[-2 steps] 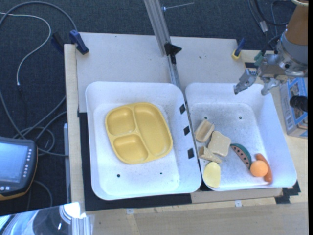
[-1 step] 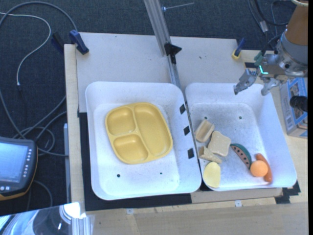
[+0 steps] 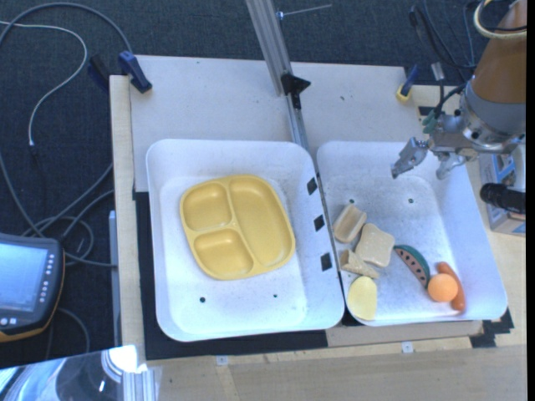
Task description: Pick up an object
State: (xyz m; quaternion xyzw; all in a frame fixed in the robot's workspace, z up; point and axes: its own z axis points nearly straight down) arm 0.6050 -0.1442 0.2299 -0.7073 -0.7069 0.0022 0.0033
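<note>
Meanwhile, the grey two-finger gripper (image 3: 427,164) hangs over the upper part of the right white bin (image 3: 489,249), at the frame's right; its two fingers (image 3: 409,157) stand spread apart with nothing between them. Low in that bin lies a cluster of toy foods: three tan bread-like blocks (image 3: 363,242), a pale yellow round disc (image 3: 362,298), a green-rimmed watermelon slice with dark seeds (image 3: 412,262), a round orange ball (image 3: 443,287) and, touching it, a slim orange carrot-like stick (image 3: 453,284). A yellow plastic three-compartment tray (image 3: 236,225) sits in the left white bin (image 3: 167,307).
</note>
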